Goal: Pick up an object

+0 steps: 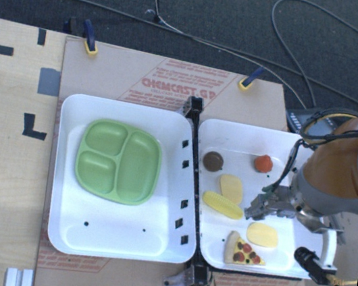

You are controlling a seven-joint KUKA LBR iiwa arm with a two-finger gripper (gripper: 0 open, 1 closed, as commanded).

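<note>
Under my jaws: long yellow toy corn cob, just left of the gripper.
Jaws: spread or pressed together, I cannot tell.
My tip: drop straight, pinch its middle, lift slowly.

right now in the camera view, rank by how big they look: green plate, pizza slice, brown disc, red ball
1. green plate, by far the largest
2. pizza slice
3. brown disc and red ball: they look much alike, the disc perhaps slightly bigger, so I would not rank them.
</note>
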